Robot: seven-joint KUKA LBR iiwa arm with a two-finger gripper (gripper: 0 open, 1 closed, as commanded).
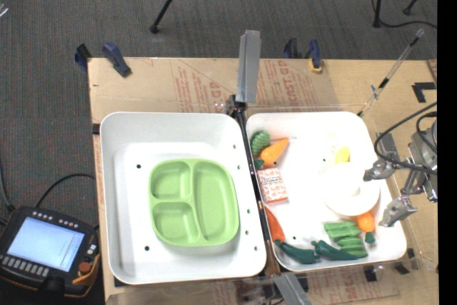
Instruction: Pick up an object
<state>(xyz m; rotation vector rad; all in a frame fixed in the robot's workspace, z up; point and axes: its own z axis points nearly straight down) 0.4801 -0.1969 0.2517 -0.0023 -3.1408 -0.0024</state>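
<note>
The right bin point(307, 121) holds several toy foods: an orange carrot point(275, 149) beside a green spiky piece point(259, 141), a small printed box point(272, 186), a yellow piece point(343, 155), a white round plate point(350, 198), an orange piece point(365, 221), light green pods point(345, 233) and dark green vegetables point(307, 252). Another carrot point(275, 225) lies along the bin's left wall. My gripper point(377, 197) hovers at the right bin's right edge, open, its two fingertips point(373, 173) spread beside the white plate with nothing held between them.
The left bin point(121, 146) carries a green divided tray point(193, 202). A grey upright post point(248, 68) stands behind the seam between the bins. A teach pendant point(46, 243) rests at lower left. Tripod legs and clamps sit behind the bench.
</note>
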